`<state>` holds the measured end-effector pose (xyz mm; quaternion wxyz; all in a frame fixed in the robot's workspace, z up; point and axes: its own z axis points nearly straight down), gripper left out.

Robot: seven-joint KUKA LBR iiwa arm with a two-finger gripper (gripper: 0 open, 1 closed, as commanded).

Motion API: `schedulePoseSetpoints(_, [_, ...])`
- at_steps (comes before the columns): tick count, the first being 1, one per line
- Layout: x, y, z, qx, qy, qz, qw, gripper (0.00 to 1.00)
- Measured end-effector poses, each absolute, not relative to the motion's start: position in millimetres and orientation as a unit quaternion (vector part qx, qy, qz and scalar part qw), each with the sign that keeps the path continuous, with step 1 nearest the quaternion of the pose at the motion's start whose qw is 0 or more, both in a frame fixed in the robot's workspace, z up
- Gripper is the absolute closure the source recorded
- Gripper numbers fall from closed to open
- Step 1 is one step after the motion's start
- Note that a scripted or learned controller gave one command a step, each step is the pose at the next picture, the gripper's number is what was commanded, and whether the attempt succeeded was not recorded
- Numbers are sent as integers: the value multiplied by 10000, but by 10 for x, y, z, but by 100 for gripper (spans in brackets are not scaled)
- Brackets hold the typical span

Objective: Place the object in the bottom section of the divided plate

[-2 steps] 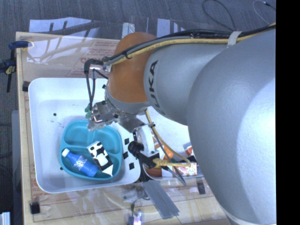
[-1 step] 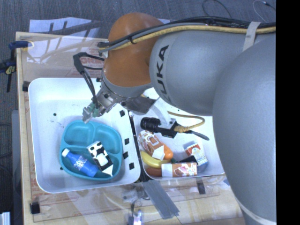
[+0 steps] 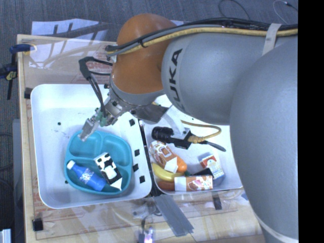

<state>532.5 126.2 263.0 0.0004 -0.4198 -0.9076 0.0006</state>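
A blue divided plate (image 3: 115, 145) lies in the left white bin (image 3: 48, 115), toward its front. In the plate's lower part lie a blue bottle with a white cap (image 3: 85, 177) and, beside it on the right, a black-and-white patterned carton (image 3: 109, 169). My gripper (image 3: 89, 129) hangs over the plate's upper left rim, pointing down and to the left, a short way above and left of both objects. Nothing shows in its tip.
The right bin (image 3: 230, 184) holds a banana (image 3: 163, 173), an orange-and-white packet (image 3: 167, 157), a red-and-white carton (image 3: 195, 183) and a small box (image 3: 211, 166). The arm's bulky body covers the right bin's back half. The left bin's walls stand close around the plate.
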Motion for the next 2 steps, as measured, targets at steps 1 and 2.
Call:
schedulePoseSetpoints(1, [5622, 1428, 3039, -4782, -8782, 16, 9, 0])
schedulePoseSetpoints(2, [5249, 1420, 1523, -5207, -8537, 32, 25, 0])
